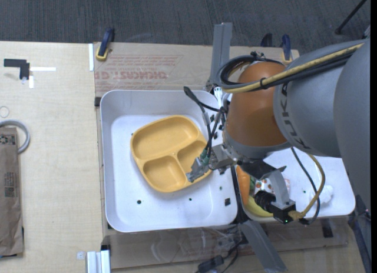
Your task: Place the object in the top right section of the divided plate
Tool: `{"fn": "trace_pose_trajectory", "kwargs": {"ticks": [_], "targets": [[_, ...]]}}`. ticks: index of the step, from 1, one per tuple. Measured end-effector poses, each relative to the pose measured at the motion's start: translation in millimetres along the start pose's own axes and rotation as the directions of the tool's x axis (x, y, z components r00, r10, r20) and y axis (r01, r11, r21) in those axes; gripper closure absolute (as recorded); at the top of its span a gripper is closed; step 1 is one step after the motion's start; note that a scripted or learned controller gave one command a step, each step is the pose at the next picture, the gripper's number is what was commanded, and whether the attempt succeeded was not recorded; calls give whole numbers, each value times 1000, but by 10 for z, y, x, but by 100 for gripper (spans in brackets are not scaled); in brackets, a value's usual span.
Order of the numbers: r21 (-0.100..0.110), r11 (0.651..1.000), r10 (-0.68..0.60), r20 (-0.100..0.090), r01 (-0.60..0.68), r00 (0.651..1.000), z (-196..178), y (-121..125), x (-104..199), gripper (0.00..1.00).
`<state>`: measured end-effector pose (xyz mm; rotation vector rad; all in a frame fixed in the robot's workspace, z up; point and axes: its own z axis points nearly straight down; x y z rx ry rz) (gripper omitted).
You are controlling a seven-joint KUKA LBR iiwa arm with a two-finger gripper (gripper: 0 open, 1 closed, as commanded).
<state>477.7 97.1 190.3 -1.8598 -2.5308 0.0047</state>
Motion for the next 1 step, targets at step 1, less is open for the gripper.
{"fn": "trace_pose_trajectory", "kwargs": {"ticks": [1], "targets": [[0, 983, 182, 0, -182, 983, 0, -225, -894, 0]]}}
